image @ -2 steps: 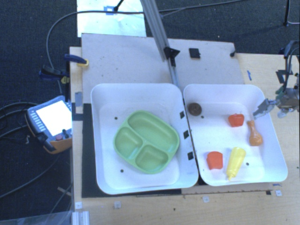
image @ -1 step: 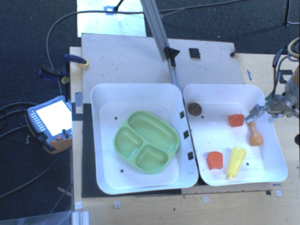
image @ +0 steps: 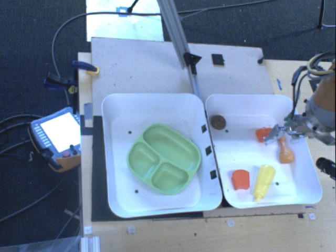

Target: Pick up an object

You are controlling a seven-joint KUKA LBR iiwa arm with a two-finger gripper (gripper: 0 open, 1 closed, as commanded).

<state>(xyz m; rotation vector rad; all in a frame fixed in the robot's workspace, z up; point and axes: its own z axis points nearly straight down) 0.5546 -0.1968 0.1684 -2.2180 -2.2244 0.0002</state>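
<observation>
The right bin [image: 247,98] holds several small objects. A red-orange piece [image: 262,135] lies near its middle right, and an orange pear-shaped toy [image: 286,153] lies just below and to the right of it. Lower down are a red cup-like block [image: 240,179] and a yellow bottle [image: 264,181]. A brown round piece [image: 218,122] sits by the bin's left wall. My gripper [image: 277,135] hangs low over the right bin, between the red-orange piece and the orange toy, close to both. Nothing visibly sits in its grasp.
The left bin [image: 108,140] holds a green divided plate [image: 165,158]. A slanted metal pole [image: 176,28] rises behind the bins. A handheld pendant [image: 55,138] and cables lie on the floor at the left.
</observation>
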